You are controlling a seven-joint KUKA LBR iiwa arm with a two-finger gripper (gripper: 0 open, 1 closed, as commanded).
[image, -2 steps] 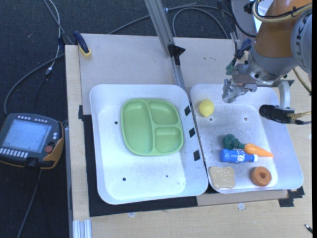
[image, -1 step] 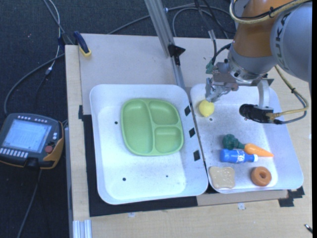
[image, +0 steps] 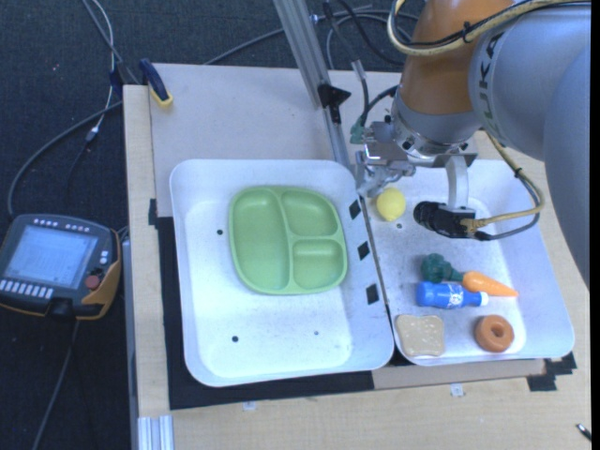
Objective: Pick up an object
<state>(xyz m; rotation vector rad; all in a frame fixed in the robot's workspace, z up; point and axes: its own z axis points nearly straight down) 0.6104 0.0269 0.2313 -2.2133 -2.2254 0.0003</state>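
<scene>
My gripper [image: 379,178] hangs over the far left corner of the right bin [image: 553,293], under the arm's orange band. A yellow ball [image: 391,204] lies just below and to the right of it, close to the gripper's tip; whether they touch cannot be told. Further toward the front of the same bin lie a green broccoli piece [image: 434,267], an orange carrot [image: 490,285], a blue bottle with a white cap [image: 449,295], a brown doughnut [image: 494,333] and a slice of bread [image: 421,335].
The left bin [image: 202,336] holds a green divided plate [image: 286,239]. A black part with a cable [image: 441,217] hangs from the arm over the right bin, beside the ball. A slanted metal post [image: 305,36] rises behind the bins. A teach pendant [image: 56,265] lies off the bench at left.
</scene>
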